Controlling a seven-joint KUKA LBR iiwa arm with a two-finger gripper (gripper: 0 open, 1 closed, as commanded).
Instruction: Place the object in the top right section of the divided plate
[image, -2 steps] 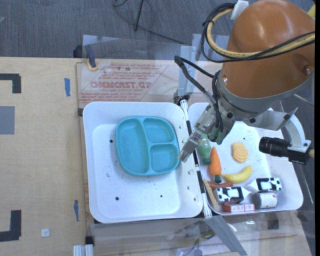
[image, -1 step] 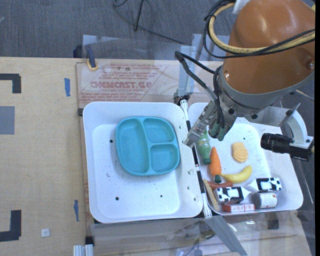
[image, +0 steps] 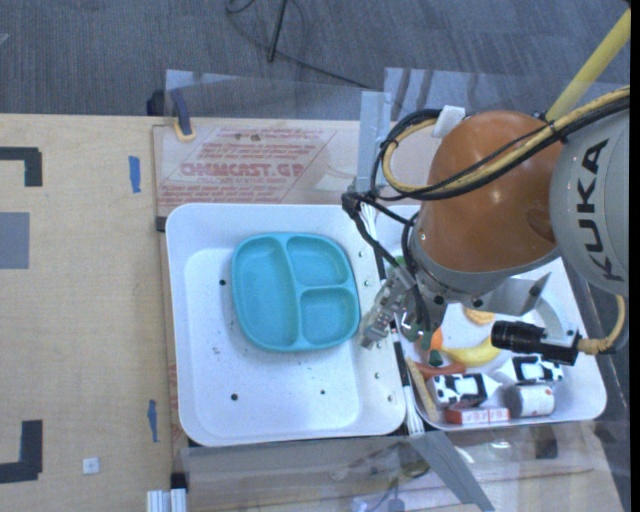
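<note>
A teal divided plate (image: 295, 291) lies in the left white bin (image: 200, 330), with one long section on its left and two smaller ones on its right. All three sections are bare. My gripper (image: 384, 318) hangs over the wall between the two bins, just off the plate's right rim. The big orange and grey wrist (image: 490, 190) covers most of the right bin. I see no object clearly between the fingers.
The right bin (image: 590, 395) holds a yellow banana (image: 472, 353), a small orange and green piece (image: 436, 345), a red and white pack (image: 460, 390) and a white can (image: 532, 399). A brown printed board (image: 250, 160) lies behind the left bin.
</note>
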